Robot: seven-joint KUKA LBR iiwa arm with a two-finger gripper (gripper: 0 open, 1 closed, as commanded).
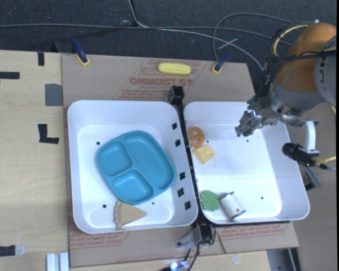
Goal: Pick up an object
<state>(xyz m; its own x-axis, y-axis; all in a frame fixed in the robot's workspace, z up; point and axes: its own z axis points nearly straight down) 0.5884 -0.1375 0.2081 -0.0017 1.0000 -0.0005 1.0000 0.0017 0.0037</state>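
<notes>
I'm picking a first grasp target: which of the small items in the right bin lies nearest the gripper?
The orange ring, at the bin's left wall. It lies closest to the gripper; the yellow block sits just below it, while the green piece and white cylinder lie at the bottom.

a robotics lab: taped bench (22, 151), clamped cardboard (130, 81), loose cables (175, 30), white bins (79, 123).

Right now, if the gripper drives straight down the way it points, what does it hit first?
Likely bare floor of the right bin. The gripper hangs over its upper part; the donut and yellow block lie off to its side. Depth is hard to judge from this slanted view.
</notes>
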